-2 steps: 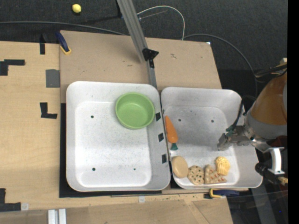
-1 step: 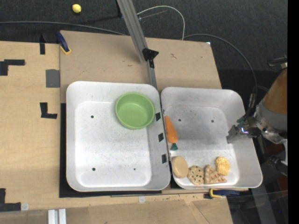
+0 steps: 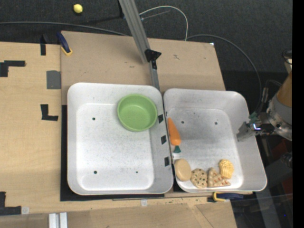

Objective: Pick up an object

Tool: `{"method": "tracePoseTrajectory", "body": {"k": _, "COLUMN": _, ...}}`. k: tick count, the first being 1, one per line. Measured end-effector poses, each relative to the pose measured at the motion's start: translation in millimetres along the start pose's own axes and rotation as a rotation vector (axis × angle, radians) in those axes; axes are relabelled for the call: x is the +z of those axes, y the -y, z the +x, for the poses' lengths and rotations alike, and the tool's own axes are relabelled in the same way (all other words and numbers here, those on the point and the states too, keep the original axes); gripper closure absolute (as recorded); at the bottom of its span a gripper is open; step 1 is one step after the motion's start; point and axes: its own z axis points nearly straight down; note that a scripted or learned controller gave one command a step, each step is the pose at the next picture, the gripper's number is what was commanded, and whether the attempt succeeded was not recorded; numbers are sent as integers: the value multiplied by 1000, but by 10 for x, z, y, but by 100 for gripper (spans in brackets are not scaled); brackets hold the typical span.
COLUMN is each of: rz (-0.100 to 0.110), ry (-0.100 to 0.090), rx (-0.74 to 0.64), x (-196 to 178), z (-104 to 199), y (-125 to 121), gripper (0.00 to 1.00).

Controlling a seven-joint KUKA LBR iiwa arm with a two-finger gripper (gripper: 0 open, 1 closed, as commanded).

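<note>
In the right bin (image 3: 223, 101) an orange carrot (image 3: 174, 133) lies against the left wall. Along the front wall sit a tan bread roll (image 3: 182, 169), a chocolate-chip cookie (image 3: 199, 177), a waffle piece (image 3: 216, 178) and a yellow corn cob (image 3: 226, 168). A green bowl (image 3: 137, 112) stands at the back right of the left bin (image 3: 85, 141). My gripper (image 3: 247, 129) hangs at the right bin's right rim, well away from all the food; nothing shows between its tips.
A grey metal pole (image 3: 135, 25) slants from the top down to the gap between the bins. Cables (image 3: 190, 32) loop behind the right bin. A small yellow ball (image 3: 78, 8) lies on the dark floor at the far left.
</note>
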Motion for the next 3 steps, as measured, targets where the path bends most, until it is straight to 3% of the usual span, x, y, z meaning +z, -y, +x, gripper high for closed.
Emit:
{"method": "tracePoseTrajectory", "body": {"k": 1, "rz": -2, "ry": 1, "rx": -1, "x": -529, "z": -1, "y": -15, "gripper": 100}}
{"method": "tracePoseTrajectory", "body": {"k": 3, "rz": 4, "ry": -4, "rx": -6, "x": -530, "z": 1140, "y": -343, "gripper": 100}}
